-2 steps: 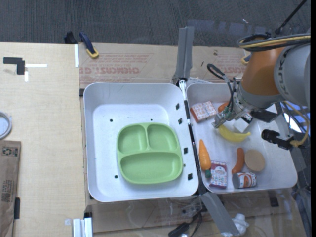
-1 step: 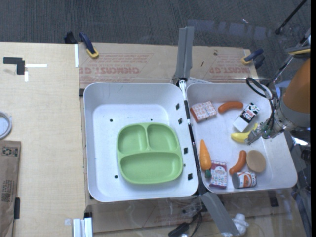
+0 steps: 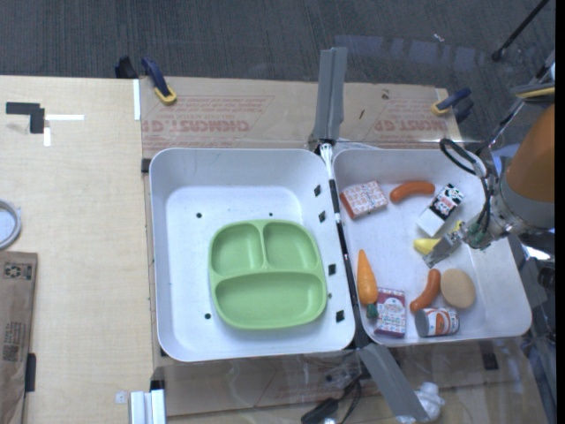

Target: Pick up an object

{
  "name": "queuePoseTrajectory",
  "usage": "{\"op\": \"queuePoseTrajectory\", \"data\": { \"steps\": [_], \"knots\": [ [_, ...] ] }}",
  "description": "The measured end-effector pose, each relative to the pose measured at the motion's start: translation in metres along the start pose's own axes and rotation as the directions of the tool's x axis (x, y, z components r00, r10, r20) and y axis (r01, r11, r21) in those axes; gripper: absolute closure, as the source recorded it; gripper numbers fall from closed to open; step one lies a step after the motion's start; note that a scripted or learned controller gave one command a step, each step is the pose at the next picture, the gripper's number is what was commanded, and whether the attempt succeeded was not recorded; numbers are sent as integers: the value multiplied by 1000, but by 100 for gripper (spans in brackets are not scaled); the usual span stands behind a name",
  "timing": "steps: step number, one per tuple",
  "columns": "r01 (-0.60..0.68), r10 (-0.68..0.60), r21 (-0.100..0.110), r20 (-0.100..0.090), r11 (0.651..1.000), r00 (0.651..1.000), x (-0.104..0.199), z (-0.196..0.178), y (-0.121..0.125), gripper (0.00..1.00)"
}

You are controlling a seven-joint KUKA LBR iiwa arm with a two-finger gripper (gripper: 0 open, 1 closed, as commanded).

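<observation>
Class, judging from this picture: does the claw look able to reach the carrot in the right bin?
Probably yes: the carrot lies uncovered by the bin's left wall, and the claw hovers nearby.

My pincer (image 3: 441,247) hangs over the right bin (image 3: 503,325) on the bench (image 3: 71,201). Left of it sits the other bin (image 3: 163,263); far left, a tape roll (image 3: 7,226) and a brown packet (image 3: 16,325).

L bin (image 3: 168,237): green divided plate (image 3: 267,274) | R bin (image 3: 503,312): carrot (image 3: 366,276), 2 sausages (image 3: 411,190), bun (image 3: 457,288), can (image 3: 437,322), small boxes (image 3: 364,199) | claw (image 3: 444,247) low over yellow item (image 3: 426,246), R side
</observation>
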State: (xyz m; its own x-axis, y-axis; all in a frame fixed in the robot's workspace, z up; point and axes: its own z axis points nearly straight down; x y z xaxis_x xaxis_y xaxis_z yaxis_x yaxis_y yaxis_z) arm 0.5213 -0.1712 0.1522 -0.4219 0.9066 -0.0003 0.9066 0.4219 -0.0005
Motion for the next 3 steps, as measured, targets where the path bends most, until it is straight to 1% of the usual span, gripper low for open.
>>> {"op": "queuePoseTrajectory", "data": {
  "steps": [1,2,3],
  "knots": [
    [56,-56,-1,1,998,998,-2,61,58,0],
    [52,-52,-2,2,999,999,-3,52,58,100],
    [52,-52,-2,2,999,999,-3,52,58,0]
  ]
}}
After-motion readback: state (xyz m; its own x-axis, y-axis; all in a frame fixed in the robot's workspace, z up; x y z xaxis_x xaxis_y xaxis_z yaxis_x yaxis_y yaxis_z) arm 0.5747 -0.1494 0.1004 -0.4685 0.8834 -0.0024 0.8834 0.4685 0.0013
